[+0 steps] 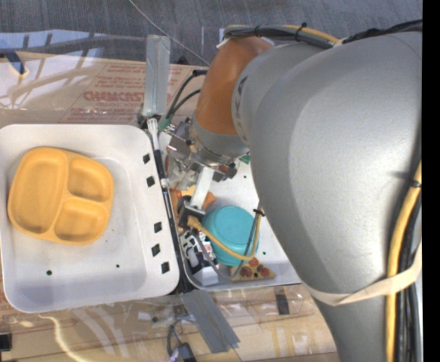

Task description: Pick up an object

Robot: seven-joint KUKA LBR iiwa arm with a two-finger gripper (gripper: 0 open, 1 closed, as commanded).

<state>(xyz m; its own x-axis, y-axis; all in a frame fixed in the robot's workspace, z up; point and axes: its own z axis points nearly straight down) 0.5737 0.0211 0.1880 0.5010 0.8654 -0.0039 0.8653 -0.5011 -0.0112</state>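
Camera view: my arm (333, 142) covers most of the right bin (204, 277). My jaws sit low at frame centre over clutter beside the teal bowl (231, 228); their state I cannot tell. Nothing visibly lifted. Yellow tray (60, 194) untouched, left bin (129, 277).

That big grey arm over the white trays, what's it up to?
The robot arm is reaching down into the right-hand bin, which holds a clutter of small things, among them a teal bowl. Its gripper is low among them, near the bin's left wall. The left bin holds a yellow divided plate, untouched.
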